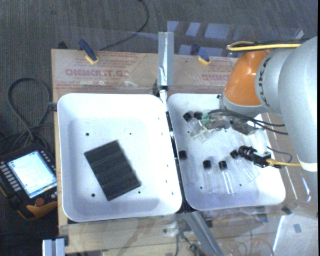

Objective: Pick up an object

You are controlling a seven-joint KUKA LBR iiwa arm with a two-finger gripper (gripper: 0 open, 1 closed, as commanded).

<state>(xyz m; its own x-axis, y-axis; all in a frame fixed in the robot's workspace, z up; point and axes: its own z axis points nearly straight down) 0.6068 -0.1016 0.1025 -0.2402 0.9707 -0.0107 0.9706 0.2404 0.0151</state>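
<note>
Several clear vials with black caps lie in the right bin (pixel 266 196). One vial (pixel 194 124) rests at the bin's upper left, two more (pixel 208 176) (pixel 226 178) stand side by side near the front, and another (pixel 244 165) lies to their right. My gripper (pixel 208 121) is low over the upper left part of this bin, right beside the upper-left vial; whether it touches the vial is unclear. The orange band (pixel 244 84) and the grey arm cover the bin's far right corner.
The left bin (pixel 74 111) holds a dark ridged rectangular pad (pixel 112 169), lying at a slant. A loose black cap (pixel 182 154) sits by the right bin's left wall. A black plug with a yellow cable (pixel 253 156) hangs from the arm. A teach pendant (pixel 26 177) lies left of the bench.
</note>
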